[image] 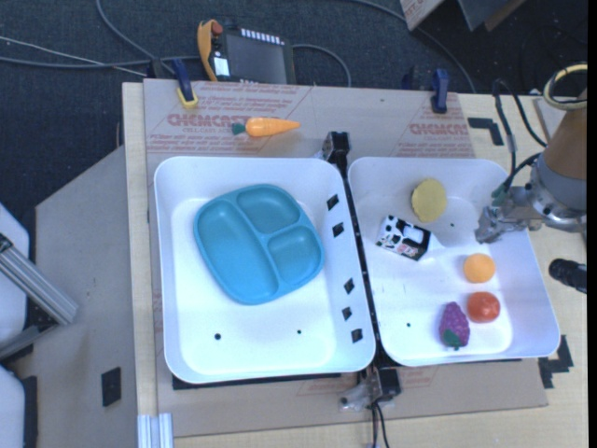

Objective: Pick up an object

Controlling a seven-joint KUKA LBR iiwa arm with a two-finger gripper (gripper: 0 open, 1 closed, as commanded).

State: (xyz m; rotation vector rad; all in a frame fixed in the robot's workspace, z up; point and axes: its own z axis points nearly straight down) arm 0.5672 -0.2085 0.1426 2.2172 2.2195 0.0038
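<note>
small round orange ball [478, 268], smooth and matte like a toy fruit, lies in the right-hand shallow white bin [392, 342], toward its right side, and it looks to me like the likeliest target, since it is the thing nearest below the gripper [492, 224]. the task names no particular object, so take that as my judgement.

you are at the approach step: the grey arm with its orange band hangs over the right bin's upper right part, and nothing sits between its tips. whether the jaws are open or closed i cannot tell; the tips are too small and blurred against the white.

next you need the gripper brought over the ball, lined up above its middle, lowered with the jaws spread to either side, then closed and lifted. a round, smooth ball may roll or squirt out if the tips land off centre.

mind the neighbours. a red round tomato-like toy [483, 306] lies just below the ball, close but apart from it, and a purple grape-bunch toy [453, 325] lies just beside the tomato. a pale yellow disc-shaped toy [429, 199] and a black-and-white patterned block [403, 238] lie further left in the same bin. the left white bin [187, 343] holds a blue divided plastic plate [257, 242], and an orange toy carrot [266, 128] lies on the tabletop [448, 133] behind it.
</note>
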